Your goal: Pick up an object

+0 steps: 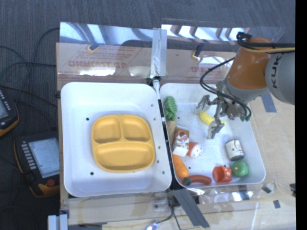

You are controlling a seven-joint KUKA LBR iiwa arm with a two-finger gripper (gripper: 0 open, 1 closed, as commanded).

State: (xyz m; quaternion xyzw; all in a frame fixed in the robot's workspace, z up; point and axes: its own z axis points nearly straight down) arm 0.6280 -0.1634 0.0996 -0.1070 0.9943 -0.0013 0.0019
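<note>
yellow tray point(123, 143); white bins point(76, 104); orange carrot point(180, 166); green ball point(240, 168).

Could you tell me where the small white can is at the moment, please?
The small white can lies in the right bin, near its right wall, just above the green ball and the red pepper, below the gripper.

Smooth matt-plastic yellow tray point(123, 143); glossy white plastic bins point(76, 176); shiny reflective foil strip point(115, 34) upper frame; rough grey carpet point(29, 13).
</note>
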